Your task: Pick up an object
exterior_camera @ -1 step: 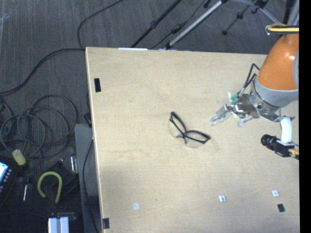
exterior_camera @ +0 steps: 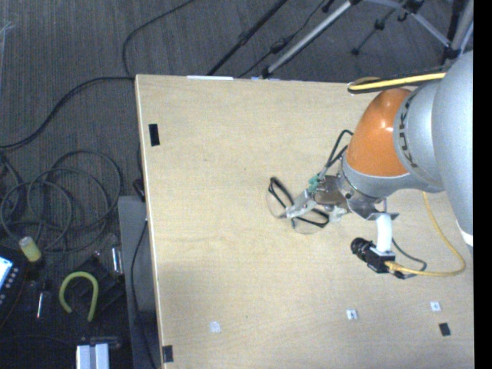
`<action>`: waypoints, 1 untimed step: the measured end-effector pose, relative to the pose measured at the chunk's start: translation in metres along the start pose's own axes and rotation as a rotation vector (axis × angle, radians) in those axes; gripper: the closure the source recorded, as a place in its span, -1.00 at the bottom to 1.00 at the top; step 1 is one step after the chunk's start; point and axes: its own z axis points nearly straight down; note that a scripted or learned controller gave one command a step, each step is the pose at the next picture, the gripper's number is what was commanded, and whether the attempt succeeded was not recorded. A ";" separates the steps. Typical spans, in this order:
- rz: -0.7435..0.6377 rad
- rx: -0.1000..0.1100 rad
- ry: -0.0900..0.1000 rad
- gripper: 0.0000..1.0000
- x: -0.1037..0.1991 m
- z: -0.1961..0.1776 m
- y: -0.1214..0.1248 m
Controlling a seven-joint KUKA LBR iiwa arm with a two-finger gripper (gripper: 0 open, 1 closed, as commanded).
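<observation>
The arm's orange band [exterior_camera: 377,141], bulking large at the right, lay nearest the camera, yet the account runs from the left: on the bare wooden surface [exterior_camera: 231,283] no loose object for picking could be made out. Nearer the middle hung the claw [exterior_camera: 294,206], its thin fingers [exterior_camera: 278,189] spread wide and holding nothing, low over the surface. To its right a small black connector [exterior_camera: 373,256] on a yellow cable [exterior_camera: 430,267] dangled from the wrist. Which way a target lay from the claw could not be told.
</observation>
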 end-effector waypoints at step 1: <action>-0.115 -0.006 -0.003 -1.00 -0.015 0.030 0.011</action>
